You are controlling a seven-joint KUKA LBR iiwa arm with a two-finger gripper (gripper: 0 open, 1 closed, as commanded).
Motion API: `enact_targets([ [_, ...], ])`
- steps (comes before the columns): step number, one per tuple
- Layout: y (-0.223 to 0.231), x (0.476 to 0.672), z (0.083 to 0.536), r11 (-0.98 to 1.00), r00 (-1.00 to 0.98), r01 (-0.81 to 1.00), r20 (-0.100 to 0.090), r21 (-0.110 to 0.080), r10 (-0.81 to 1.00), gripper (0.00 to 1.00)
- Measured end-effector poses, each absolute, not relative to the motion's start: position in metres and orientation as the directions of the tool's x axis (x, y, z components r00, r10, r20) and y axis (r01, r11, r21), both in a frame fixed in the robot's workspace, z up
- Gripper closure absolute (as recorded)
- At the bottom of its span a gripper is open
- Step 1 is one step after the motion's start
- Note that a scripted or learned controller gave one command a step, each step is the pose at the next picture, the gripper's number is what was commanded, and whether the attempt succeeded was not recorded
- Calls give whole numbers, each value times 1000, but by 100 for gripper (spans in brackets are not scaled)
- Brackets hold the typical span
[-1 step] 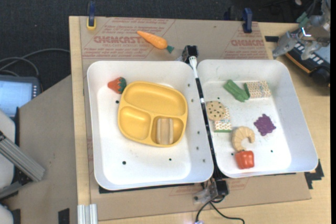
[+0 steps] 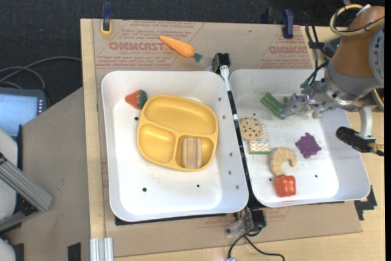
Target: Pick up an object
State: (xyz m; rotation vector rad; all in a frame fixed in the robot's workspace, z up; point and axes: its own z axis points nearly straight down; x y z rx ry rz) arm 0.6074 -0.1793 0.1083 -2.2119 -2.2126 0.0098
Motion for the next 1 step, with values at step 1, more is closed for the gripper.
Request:
enact_targets([
  [1,-151,644,89,3,-3,1000,-7,6,1000,0],
])
